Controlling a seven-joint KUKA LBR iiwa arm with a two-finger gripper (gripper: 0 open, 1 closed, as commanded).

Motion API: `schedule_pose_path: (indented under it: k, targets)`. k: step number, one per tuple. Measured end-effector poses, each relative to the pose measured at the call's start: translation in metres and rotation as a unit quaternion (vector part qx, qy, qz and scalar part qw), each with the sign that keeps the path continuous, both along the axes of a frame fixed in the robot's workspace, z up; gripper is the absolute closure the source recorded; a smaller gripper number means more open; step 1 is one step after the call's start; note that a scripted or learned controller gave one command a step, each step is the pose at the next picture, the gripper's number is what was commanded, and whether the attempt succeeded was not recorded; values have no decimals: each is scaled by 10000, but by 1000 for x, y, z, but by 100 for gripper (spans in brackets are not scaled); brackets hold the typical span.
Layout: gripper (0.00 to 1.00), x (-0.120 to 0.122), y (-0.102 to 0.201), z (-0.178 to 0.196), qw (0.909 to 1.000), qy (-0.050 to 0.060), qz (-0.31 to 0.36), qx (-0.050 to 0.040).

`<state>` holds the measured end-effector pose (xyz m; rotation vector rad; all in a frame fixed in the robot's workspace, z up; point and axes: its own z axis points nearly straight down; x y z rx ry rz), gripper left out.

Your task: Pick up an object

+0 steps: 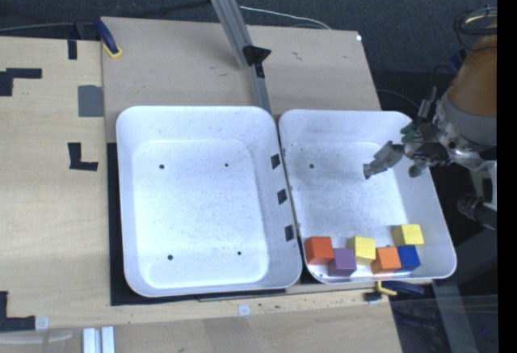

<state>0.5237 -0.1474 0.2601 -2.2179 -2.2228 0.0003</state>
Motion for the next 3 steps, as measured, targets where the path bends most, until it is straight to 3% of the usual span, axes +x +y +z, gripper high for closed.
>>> schedule_pose_path:
  k: [1,2,3]
  targets:
    - [0,64,31,146,10000,-50,14,-12]
    - [0,-5,85,80,10000,46,6,6]
    - [0,-2,83,83,10000,3,-1,-4]
